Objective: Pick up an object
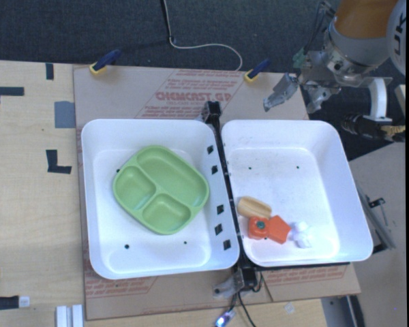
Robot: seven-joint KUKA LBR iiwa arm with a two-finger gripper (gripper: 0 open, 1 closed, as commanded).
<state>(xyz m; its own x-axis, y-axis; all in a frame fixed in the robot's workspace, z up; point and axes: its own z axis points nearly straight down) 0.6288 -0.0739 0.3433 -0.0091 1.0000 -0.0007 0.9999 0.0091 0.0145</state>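
In the right bin (327, 148), near its front left corner, lie a tan bun-shaped piece (253, 206), an orange toy (268, 229) with a small teal spot, and a small white object (301, 234). A green divided plate (161, 189) rests in the left bin (95, 148). My gripper (297, 92) hangs above the bench behind the right bin's far edge, its two fingers spread apart with nothing between them. It is well away from all the objects.
The bins sit on a cardboard sheet (184, 87) held by blue and yellow clamps (105, 60) at its far corners. A white cable (204, 45) trails across the dark backdrop. Black clips (211, 111) join the bins along the middle divider.
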